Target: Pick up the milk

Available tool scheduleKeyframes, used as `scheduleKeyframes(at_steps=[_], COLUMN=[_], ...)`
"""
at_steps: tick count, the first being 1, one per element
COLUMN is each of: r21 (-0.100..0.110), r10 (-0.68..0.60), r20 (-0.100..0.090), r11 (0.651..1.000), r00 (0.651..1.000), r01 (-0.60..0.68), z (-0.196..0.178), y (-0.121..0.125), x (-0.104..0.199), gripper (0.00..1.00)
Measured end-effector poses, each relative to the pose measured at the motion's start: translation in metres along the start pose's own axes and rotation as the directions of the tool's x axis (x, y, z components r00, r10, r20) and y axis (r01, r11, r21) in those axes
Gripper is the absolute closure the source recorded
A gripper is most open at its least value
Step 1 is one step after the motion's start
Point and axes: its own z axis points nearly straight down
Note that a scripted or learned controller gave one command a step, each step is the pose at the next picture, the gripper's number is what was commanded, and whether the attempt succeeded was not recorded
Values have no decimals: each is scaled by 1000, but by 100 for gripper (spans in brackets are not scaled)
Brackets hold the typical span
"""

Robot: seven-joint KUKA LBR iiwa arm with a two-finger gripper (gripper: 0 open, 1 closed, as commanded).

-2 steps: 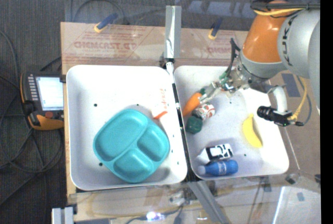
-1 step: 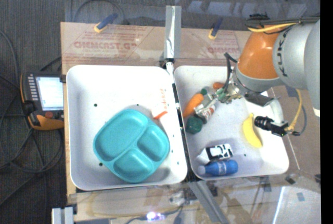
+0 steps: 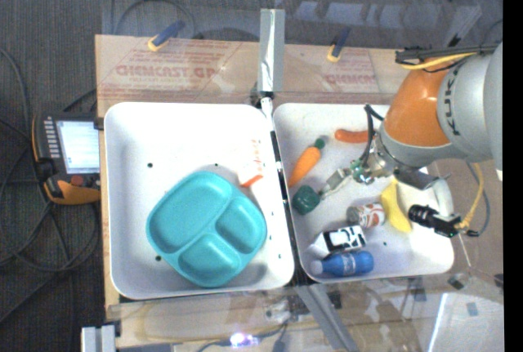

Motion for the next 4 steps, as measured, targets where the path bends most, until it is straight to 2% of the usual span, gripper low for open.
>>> scheduleKeyframes(at_steps=[1,2,3,4], r21=[12,11,-11,-7], r10=[-12,-36,-83,-84], r20=[-5,-6,10,4], r11=[1000,999,997,996], r00=[1000,999,997,996], r01=[12,36,83,84], z=[-43,-103,-38,-39], y=[-70,-50,-66,-74], x=[28,37,17,6], gripper=[0,0,0,0])
